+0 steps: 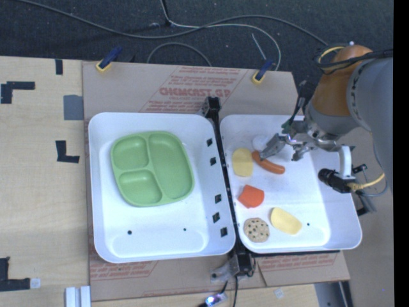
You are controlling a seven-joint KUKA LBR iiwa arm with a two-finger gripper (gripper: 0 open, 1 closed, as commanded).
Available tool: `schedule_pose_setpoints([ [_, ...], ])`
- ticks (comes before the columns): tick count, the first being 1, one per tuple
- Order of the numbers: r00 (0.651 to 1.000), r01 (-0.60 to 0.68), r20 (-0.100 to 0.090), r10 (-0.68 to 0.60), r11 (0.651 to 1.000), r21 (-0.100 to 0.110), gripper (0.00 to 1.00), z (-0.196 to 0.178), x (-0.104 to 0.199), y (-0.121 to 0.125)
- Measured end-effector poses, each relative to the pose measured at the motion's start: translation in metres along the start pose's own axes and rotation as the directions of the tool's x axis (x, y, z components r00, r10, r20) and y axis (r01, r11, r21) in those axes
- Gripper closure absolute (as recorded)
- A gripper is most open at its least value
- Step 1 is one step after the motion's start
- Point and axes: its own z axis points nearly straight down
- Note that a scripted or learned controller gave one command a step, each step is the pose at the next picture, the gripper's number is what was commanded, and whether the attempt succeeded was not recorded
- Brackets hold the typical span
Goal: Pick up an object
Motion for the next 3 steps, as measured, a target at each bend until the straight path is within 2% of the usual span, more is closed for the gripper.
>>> schedule_pose_setpoints([
  [1,1.0,0.001,0.001,-0.001,1.0,-0.005,0.0,0.039,0.001,0.0],
  [2,1.0,0.002,0.003,-0.002,1.0,-0.008,1.0,0.026,0.0,0.001],
  [3,1.0,0.0,0.0,0.0,1.0,-0.007,1.0,-0.017,-0.005,0.001],
])
